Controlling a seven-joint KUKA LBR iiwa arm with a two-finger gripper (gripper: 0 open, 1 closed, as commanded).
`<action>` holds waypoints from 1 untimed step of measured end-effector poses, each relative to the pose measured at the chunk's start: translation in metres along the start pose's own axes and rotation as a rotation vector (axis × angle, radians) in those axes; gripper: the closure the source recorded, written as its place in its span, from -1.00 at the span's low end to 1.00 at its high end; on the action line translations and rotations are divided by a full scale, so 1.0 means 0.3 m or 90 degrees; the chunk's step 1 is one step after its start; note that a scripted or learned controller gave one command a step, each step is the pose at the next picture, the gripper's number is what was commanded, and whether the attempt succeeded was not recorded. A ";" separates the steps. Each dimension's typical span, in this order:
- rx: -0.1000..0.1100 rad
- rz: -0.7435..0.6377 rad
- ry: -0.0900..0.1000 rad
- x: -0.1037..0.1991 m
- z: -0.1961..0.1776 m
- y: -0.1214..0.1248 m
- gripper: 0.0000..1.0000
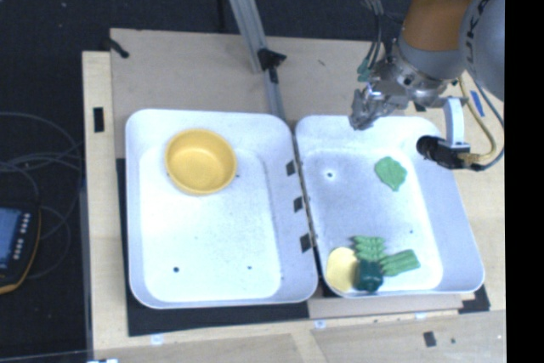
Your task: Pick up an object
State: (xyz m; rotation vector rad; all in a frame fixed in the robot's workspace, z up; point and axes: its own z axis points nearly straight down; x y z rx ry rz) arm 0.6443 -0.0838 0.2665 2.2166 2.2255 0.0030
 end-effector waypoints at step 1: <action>0.001 0.001 -0.001 0.143 0.039 -0.003 1.00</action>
